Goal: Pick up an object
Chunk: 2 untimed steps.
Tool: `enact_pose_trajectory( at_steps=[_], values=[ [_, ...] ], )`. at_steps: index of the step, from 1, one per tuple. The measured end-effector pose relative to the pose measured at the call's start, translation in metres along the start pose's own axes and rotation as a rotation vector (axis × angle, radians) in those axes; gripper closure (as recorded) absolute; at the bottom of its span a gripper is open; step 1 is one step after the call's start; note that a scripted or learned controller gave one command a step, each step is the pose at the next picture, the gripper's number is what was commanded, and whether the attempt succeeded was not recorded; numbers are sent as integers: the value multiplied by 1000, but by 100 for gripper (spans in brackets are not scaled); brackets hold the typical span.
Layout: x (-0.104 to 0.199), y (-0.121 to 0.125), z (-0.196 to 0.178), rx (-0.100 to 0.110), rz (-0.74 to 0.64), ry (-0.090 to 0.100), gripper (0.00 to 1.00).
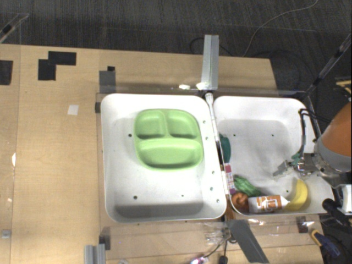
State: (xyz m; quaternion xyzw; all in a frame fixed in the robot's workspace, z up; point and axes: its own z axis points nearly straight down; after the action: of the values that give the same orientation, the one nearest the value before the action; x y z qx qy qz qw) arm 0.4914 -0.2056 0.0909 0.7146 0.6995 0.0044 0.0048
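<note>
The right bin holds a pile at its near edge. A yellow banana lies at the near right. Beside it lies a white bottle with an orange label. A green leafy item and a reddish-brown round item sit at the near left corner. A teal item leans on the divider wall. My gripper hangs over the right side of this bin, just above and left of the banana, with nothing seen in it.
The left bin holds a light green divided plate. The arm's orange band stands at the right edge, with a black cable looping over the right bin's far right corner. A metal post rises behind the bins.
</note>
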Motion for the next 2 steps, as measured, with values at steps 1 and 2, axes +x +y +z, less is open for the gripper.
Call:
enact_pose_trajectory(
  at_steps=[1,2],
  values=[
    [0,0,0,0,0,0,0],
    [0,0,0,0,0,0,0]
  ],
)
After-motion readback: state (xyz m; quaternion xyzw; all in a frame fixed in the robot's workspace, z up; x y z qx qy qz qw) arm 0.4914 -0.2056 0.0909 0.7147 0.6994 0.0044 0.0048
